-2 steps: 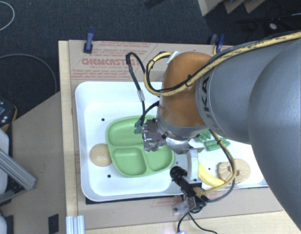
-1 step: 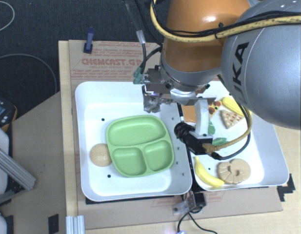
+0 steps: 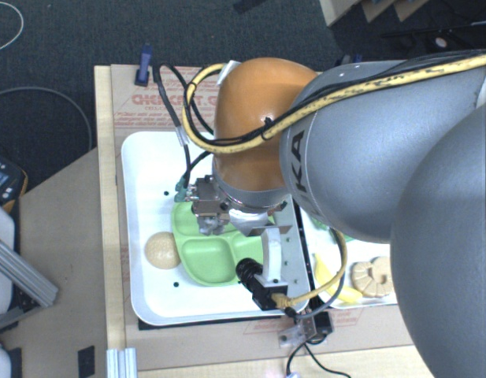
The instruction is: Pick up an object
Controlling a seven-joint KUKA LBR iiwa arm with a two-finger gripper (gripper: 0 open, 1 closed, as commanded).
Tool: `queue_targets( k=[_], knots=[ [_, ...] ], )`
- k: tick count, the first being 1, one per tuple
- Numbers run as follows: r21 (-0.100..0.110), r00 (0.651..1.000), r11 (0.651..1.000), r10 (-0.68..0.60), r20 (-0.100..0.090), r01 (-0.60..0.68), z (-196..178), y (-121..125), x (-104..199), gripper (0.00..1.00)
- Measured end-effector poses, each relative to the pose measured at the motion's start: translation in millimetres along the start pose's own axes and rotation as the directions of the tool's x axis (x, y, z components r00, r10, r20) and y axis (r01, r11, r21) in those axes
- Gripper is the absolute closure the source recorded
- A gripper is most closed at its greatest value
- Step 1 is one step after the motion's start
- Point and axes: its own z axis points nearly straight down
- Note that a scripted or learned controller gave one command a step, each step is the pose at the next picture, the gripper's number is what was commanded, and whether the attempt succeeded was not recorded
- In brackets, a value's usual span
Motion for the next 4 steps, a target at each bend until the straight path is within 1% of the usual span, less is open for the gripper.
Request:
queue_targets(
  k=[1,2,3,4],
  knots=[
    [-0.022,1.000,1.000,0.009,-0.002,-0.009,-43.9,76.5,-43.1,1.00],
    [-0.006,1.000,1.000,-0.001,-0.002,0.001,-44.8,-0.4,6.4,1.00],
    [-0.016,1.000,1.000,0.009,-0.002,-0.009,-32.7,56.3,-42.8,1.00],
    [-0.001,1.000,1.000,0.014,0.000,-0.014,15.0,-0.5,-125.3,1.00]
  ],
)
